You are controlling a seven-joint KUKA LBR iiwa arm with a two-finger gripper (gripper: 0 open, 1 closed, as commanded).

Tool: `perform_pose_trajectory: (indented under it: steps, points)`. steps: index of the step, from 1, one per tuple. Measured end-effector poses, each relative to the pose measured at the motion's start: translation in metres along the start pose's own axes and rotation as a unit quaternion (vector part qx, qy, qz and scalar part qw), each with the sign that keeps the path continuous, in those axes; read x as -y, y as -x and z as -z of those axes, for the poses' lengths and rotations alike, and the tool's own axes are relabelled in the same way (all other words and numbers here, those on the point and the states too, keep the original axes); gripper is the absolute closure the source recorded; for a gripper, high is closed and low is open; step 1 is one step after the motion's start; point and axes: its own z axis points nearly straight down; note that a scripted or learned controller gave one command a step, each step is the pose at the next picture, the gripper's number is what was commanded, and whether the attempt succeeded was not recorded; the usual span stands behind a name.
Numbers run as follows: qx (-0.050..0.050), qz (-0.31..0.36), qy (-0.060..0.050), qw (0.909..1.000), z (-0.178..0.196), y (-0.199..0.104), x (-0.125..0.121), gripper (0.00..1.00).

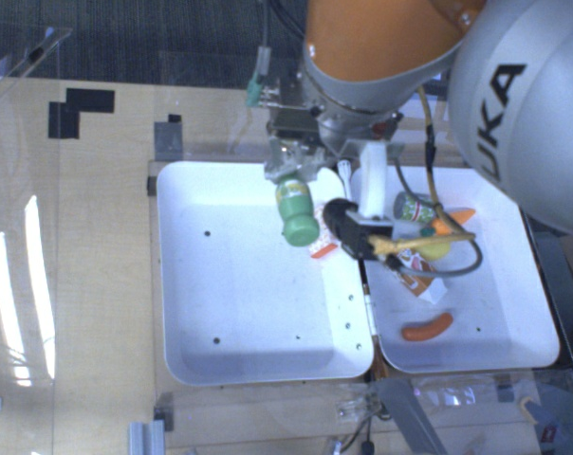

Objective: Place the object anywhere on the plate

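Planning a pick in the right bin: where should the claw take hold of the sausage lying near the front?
Grip the sausage across its middle, coming straight down from above. It lies flat and nearly crosswise on the right bin floor, narrow and rounded, with bare floor on both long sides, so closing across its short width looks safest.

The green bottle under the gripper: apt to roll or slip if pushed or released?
The green bottle looks round-bodied and tilted, so it would probably roll on the left bin's flat floor. Its smooth, plastic-like surface suggests it is light and could slip.
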Motion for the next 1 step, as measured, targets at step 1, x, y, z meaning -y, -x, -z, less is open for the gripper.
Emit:
perform_pose_trajectory:
  steps: [1]
  points:
    - [0.002, -0.072, -0.004, 0.9974, -0.0314, -0.0221, -0.0246, 1.00]
